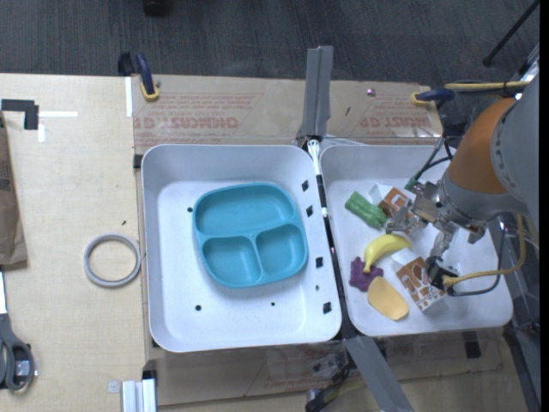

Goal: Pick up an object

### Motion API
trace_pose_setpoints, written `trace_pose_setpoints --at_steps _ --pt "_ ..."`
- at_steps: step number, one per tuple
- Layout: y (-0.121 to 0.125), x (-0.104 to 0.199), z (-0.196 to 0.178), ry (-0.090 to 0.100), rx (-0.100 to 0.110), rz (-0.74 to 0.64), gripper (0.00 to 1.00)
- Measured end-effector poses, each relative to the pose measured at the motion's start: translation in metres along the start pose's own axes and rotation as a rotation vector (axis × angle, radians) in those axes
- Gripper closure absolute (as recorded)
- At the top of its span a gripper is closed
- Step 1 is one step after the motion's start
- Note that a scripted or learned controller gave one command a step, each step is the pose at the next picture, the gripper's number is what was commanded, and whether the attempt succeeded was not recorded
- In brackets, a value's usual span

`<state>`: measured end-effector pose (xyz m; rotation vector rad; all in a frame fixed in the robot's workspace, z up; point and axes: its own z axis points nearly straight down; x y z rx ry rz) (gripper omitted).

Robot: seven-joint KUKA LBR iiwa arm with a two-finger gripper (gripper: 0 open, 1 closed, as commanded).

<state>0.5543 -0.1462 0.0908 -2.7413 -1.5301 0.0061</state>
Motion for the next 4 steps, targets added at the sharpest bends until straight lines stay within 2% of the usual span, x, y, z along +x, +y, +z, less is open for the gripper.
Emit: trace_pose_setpoints --at_steps 1,2,3,4 --pt "0.018 0.053 -0.005 0.000 -0.004 -0.460 0.00" --pt "-0.045 0.016 0.000 0.001 -0.002 -0.577 0.00" --pt "-0.091 0.005 0.000 0.001 -0.001 -0.570 0.00" --pt "-0.081 -0.015 0.000 0.001 -0.003 -0.808 0.00"
